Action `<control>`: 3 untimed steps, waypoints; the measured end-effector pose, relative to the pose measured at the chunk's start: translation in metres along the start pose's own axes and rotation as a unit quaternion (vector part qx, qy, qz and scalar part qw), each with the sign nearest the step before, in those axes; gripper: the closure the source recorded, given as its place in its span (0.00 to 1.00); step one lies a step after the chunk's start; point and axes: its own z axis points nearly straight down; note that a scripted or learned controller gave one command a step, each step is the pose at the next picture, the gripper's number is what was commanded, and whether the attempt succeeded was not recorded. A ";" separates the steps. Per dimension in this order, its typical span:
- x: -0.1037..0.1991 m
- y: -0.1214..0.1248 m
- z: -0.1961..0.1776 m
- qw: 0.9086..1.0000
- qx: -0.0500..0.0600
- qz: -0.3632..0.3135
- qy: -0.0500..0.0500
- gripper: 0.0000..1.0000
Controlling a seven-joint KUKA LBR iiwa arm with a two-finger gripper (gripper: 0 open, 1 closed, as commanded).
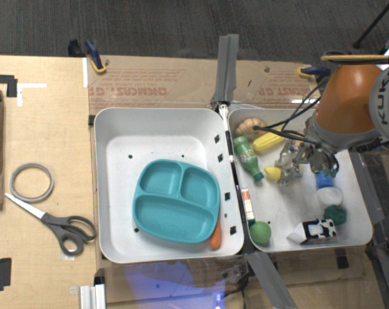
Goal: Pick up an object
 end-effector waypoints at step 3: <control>-0.002 0.000 -0.011 1.000 0.000 0.000 -0.003 0.00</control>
